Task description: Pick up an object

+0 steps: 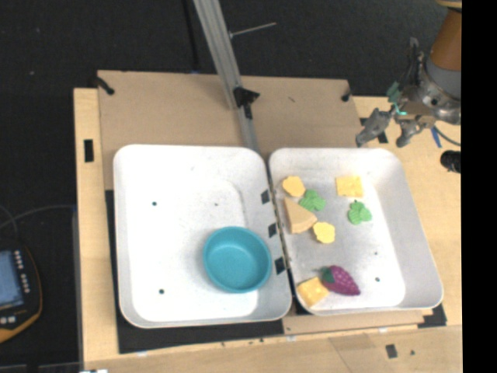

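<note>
Two white bins on the table [89, 208]: teal bowl [237, 258] in the left bin [155, 177], purple grapes [340, 280] + yellow/green bits in the right bin [388, 200]. Claw [392, 133] hangs beyond the right bin's far edge w/ fingers spread, holding nothing.

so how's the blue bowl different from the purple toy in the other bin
The blue bowl is round, open-topped and much larger; the purple toy is small, oblong and bumpy. The bowl sits in the left bin; the toy lies in the right bin beside a yellow piece. Both lie near the bins' front edges.
</note>
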`<control>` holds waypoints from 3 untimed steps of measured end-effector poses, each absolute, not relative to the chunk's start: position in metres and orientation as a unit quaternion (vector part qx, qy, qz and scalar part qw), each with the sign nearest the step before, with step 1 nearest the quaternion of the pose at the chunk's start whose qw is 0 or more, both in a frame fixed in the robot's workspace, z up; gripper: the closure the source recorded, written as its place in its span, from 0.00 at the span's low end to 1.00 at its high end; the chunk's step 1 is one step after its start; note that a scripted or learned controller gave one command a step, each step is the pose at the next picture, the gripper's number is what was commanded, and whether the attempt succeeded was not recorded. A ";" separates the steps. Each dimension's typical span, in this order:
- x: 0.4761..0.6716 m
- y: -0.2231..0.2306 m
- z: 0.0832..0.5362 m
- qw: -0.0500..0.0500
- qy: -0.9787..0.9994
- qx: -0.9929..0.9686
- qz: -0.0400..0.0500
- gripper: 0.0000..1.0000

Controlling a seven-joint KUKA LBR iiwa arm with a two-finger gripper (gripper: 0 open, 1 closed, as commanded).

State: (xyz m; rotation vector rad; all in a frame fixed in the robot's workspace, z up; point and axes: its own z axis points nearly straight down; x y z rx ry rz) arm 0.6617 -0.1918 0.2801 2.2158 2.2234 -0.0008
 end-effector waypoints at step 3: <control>0.667 -0.189 0.176 0.001 0.708 0.706 -0.001 0.00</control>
